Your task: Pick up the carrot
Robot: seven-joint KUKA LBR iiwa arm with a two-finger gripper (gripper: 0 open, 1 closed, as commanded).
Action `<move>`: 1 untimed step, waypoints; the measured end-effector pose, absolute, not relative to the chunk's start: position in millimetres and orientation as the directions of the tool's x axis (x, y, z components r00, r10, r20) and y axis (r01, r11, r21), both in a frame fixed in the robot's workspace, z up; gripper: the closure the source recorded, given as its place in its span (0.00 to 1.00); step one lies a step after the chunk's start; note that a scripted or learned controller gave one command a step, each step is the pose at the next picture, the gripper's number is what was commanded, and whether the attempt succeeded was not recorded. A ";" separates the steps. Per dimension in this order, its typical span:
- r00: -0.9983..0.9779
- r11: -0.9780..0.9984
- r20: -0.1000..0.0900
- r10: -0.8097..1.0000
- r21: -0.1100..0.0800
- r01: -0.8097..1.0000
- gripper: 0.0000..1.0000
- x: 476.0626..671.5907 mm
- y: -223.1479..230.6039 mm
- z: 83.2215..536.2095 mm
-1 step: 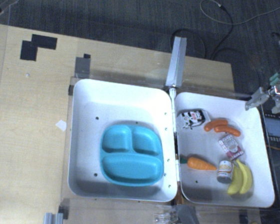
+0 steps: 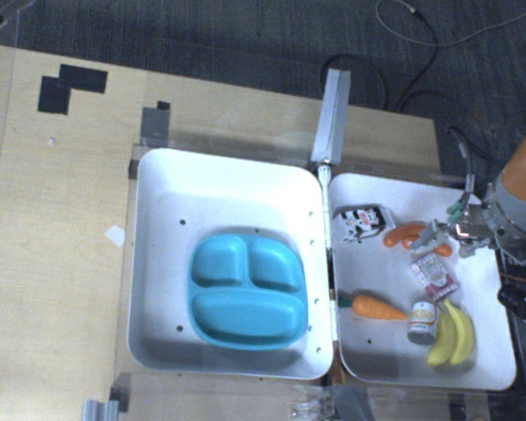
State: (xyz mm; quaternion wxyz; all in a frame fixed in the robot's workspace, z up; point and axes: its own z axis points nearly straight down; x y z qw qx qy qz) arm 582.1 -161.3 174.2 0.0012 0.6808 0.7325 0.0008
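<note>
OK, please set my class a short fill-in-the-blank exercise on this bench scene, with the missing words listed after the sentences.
1. The blue divided tray lies in the ______ bin.
2. The carrot lies in the right bin, close to its ______ wall.
3. The fruit beside the small jar is a pair of yellow ______.
4. The gripper is above the ______ bin.

Missing words: left; left; bananas; right
</note>
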 end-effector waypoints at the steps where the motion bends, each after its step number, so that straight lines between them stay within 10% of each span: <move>1: -0.309 0.309 -0.001 0.951 0.004 0.951 0.00 522.6 -134.2 110.4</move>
